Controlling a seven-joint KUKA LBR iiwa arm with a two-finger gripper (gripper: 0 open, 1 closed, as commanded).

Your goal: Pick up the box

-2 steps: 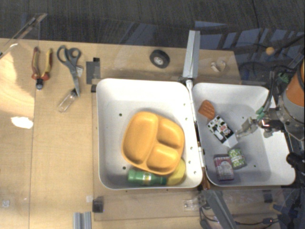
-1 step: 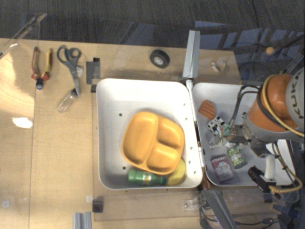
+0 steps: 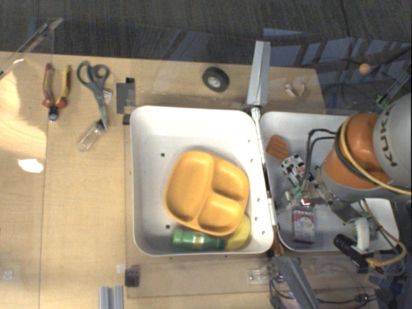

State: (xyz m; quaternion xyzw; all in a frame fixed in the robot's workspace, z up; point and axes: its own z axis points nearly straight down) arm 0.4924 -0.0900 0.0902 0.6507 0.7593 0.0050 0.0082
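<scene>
The small purple-and-white printed box (image 3: 303, 226) is lying flat in the right-hand shallow white bin (image 3: 283, 122), near its front wall, long axis running front to back. The grey, orange-banded arm (image 3: 360, 153) is hanging over that bin, its gripper (image 3: 305, 195) hovering just behind the box; whether it is gripping anything, I cannot tell. The box is sitting just toward the front from it.

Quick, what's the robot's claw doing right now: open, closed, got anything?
Claw: cannot be told; it sits just above the box in the right bin.
</scene>
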